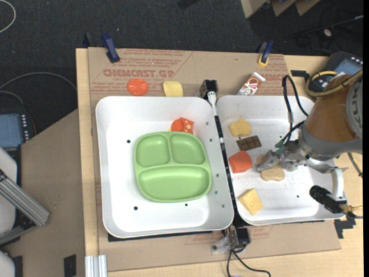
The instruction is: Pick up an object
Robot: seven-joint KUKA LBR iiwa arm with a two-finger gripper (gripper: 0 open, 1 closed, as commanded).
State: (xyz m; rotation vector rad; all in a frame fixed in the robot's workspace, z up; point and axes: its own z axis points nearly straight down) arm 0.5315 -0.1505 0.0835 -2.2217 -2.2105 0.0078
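Tool (271, 165) low over tan biscuit (273, 174) mid right bin (300, 203); can't tell its state. Risk: clipping the red block (240, 161), missed grasp.

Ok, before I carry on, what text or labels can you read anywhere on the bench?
"CHEMCAST. G P": red print on the cardboard sheet behind the left bin; last letters uncertain.
Smaller red lines above and below it: too blurred to read.
Small packet behind the right bin: print too small to read.

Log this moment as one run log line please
arm: over right bin | gripper: low, by tan piece | red piece: beside | grasp: unconfirmed | left bin: green tray
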